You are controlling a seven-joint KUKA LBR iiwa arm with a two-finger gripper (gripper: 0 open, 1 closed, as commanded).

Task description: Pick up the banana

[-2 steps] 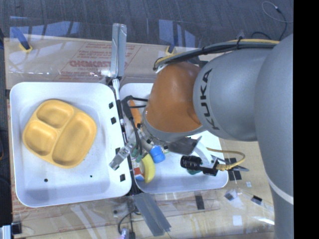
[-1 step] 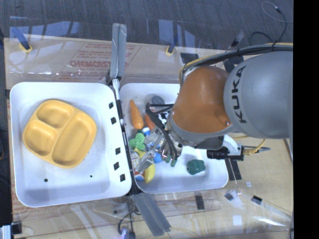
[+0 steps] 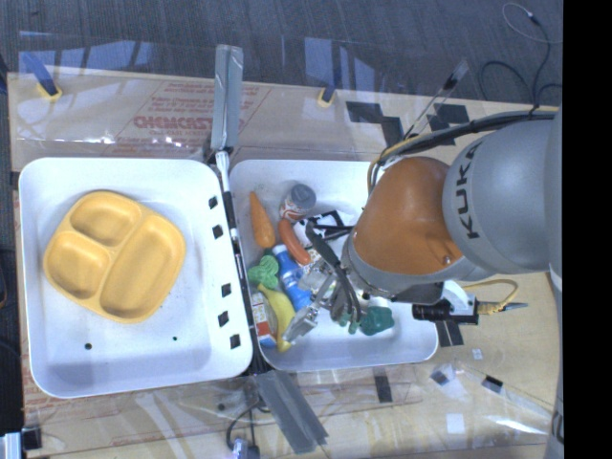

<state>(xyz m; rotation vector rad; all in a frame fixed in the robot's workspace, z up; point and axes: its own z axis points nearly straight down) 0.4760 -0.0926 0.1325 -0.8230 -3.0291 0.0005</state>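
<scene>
The banana point(image 3: 279, 307) is small and yellow. It lies in the right bin point(image 3: 406, 352) near its left wall, between a green toy point(image 3: 264, 273) and a small red-labelled bottle point(image 3: 261, 319). My gripper point(image 3: 316, 321) reaches down into this bin just right of the banana. It is open, and one fingertip point(image 3: 296, 331) sits close beside the banana's lower end. Nothing shows between the fingers. The arm's orange wrist band point(image 3: 406, 223) covers the bin's right half.
The right bin also holds an orange carrot point(image 3: 261, 220), a red sausage point(image 3: 295, 241), a blue bottle point(image 3: 290, 275), a grey cap point(image 3: 301, 197) and a dark green toy point(image 3: 375, 319). A yellow divided plate point(image 3: 113, 254) rests in the left bin point(image 3: 57, 366).
</scene>
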